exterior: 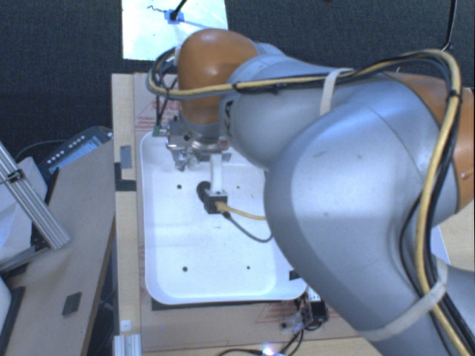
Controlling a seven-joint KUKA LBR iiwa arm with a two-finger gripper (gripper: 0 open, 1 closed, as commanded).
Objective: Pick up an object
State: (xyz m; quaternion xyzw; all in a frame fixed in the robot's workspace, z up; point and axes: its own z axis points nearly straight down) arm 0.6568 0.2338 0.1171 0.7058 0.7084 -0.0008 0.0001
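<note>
The pale wooden surface (126,221) carries a shallow white bin (185,236), lying flat on it. A bare strip of the surface runs along the bin's left side, bearing a small grey patch (125,154) and a black mark (125,178) beside the bin's far left corner; another strip shows beyond the bin's near rim

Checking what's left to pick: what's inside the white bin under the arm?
In the white bin, the visible floor shows dark dots, with the gripper over its far end. The arm covers its right side, hiding anything there.
</note>
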